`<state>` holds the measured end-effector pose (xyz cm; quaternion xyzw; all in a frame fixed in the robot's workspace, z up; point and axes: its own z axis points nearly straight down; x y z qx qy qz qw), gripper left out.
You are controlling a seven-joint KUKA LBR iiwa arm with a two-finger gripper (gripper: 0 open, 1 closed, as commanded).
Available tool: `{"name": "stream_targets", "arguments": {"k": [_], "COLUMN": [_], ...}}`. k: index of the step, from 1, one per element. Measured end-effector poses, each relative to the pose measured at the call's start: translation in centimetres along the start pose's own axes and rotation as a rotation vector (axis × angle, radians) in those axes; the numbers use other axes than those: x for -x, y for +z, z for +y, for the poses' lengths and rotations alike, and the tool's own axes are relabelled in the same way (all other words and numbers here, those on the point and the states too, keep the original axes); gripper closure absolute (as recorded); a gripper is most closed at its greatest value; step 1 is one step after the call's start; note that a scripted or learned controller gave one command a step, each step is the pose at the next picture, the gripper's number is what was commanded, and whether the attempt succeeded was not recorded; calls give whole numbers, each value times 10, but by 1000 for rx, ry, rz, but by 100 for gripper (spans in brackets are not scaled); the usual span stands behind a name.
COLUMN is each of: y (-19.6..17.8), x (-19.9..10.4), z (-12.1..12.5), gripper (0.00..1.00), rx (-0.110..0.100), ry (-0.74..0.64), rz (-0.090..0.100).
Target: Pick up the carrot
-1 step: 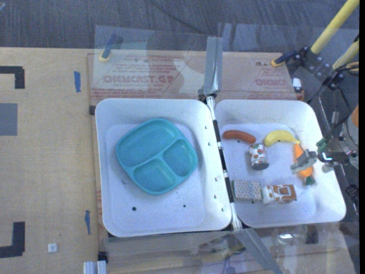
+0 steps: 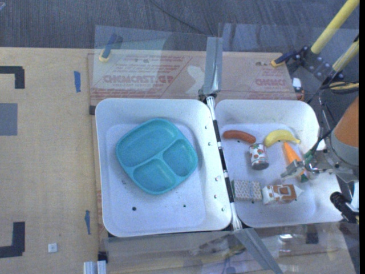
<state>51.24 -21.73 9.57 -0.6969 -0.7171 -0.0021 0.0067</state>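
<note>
from my seat, the biggest risk is the crowding in the right bin [image 2: 308, 207]: the carrot [image 2: 291, 153] lies near that bin's right side, slanted, with the banana [image 2: 281, 137] just above its top end, the can [image 2: 258, 156] to its left and a small carton [image 2: 280, 193] below it, so a descent that lands a little off could bump a neighbour or push the carrot away instead of straddling it. i'd judge the carrot also likely to roll or slip, being tapered and smooth, if it gets pinched near the thin end or across its slant. the left bin [image 2: 114, 210] holds just the teal tray [image 2: 157, 155], well apart from all this, so no trouble there. the sausage [image 2: 239, 135] and the patterned block [image 2: 246, 190] sit further left in the right bin and look out of the way. the arm [image 2: 348, 133] comes in from the right, and the gripper [image 2: 302, 167] sits at the carrot's lower end, touching it or just beside it, i can't say which. as for the pincer itself, it is too small and cluttered with wires for me to tell whether it is released or clenched, and i see nothing that shows the carrot gripped, so i treat the carrot as lying in the bin, not yet picked.
</note>
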Motion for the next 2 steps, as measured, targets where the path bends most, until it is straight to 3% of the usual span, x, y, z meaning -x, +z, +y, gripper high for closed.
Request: {"name": "stream_targets", "arguments": {"k": [1,2], "y": [-7,-112], "x": [4,-66], "z": [0,38], "gripper": [100,100], "rx": [0,8], "ry": [4,-41], "rz": [-6,-13]}}
